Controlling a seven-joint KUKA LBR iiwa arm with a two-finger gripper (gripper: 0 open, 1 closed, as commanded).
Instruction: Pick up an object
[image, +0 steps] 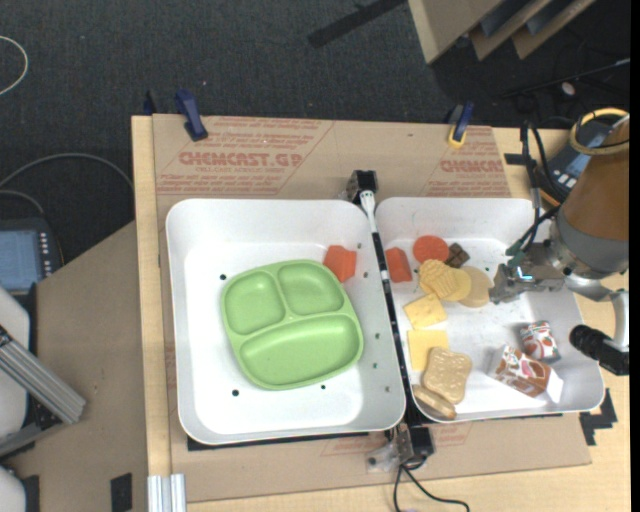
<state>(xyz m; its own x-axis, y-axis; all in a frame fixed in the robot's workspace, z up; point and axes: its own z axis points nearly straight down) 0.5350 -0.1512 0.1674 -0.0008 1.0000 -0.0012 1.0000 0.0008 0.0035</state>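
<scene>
We see the gripper (508, 280) low in the right bin (500, 214) by the round cracker (474, 288) mid-bin, can't tell its opening, and crowded food pieces (436, 330) nearby risk a glancing, empty grab.

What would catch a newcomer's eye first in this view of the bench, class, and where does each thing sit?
The bright green divided plate stands out most, lying in the middle of the left bin. Next comes the cluster of toy foods in the right bin: a red round piece, yellow cheese slices and a waffle. The arm's hand hangs over that bin's right side.
</scene>
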